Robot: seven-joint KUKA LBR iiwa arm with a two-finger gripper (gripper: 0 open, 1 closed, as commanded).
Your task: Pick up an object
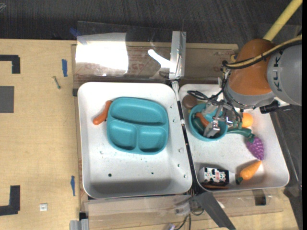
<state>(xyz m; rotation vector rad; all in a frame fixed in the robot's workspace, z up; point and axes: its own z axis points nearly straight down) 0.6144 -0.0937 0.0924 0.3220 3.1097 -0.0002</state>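
My gripper [216, 124] hangs low over a teal bowl [201, 124] at the upper left of the right bin [225, 157]. Something small and orange shows inside the bowl beside the fingers. A purple grape bunch [256, 147] with a teal stem lies right of the bowl. An orange carrot-like toy [250, 169] rests near the bin's lower right. A small black-and-white bottle [216, 176] lies along the front wall. The orange-banded wrist [249, 73] hides part of the bin's back.
The left bin [91, 143] holds a teal divided plate [137, 124] with an orange sausage-shaped toy [101, 113] at its left edge. A clear plastic panel and a metal bracket [176, 56] stand behind the bins. Brown bench lies to the left.
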